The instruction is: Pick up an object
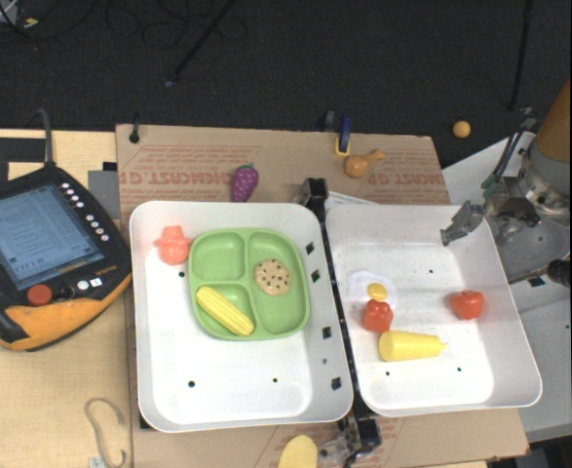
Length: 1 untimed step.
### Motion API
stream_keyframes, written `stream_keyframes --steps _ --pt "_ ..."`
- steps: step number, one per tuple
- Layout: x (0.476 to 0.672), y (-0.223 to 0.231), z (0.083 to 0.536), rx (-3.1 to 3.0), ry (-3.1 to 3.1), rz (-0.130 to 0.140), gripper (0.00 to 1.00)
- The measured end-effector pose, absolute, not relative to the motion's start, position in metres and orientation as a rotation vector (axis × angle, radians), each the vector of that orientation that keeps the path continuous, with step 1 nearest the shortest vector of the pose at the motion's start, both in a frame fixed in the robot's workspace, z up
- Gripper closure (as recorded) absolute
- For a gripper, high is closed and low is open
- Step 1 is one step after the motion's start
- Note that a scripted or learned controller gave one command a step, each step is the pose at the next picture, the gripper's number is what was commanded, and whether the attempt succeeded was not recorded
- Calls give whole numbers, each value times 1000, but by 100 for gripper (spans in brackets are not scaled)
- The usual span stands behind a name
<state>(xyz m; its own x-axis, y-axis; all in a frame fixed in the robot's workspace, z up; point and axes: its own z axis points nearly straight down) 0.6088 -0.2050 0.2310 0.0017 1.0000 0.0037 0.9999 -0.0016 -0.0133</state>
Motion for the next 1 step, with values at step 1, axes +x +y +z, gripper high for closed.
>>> stream_keyframes --steps 1 --pt "611 -205 238 -2221 -2221 0 0"
